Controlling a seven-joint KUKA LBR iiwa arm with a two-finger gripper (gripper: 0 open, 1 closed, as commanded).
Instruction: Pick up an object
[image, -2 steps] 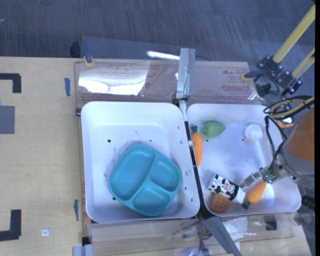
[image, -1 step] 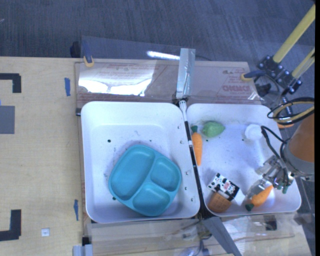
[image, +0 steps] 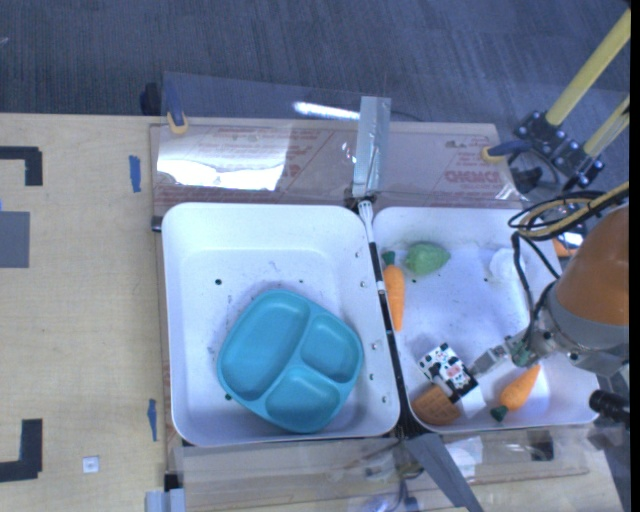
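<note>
Seen from above, two shallow glossy white bins sit side by side on a pale wooden bench (image: 70, 330). The left bin (image: 190, 240) holds a smooth turquoise divided plate (image: 290, 358). The right bin (image: 460, 300) holds a long orange carrot (image: 394, 292), a leafy green toy (image: 427, 258), a black-and-white patterned block (image: 447, 368), a round brown piece (image: 435, 404) and a stubby second carrot (image: 519, 388). The arm bends in from the right, its jaws (image: 497, 356) low between block and stubby carrot; I cannot tell how far apart they stand.
</note>
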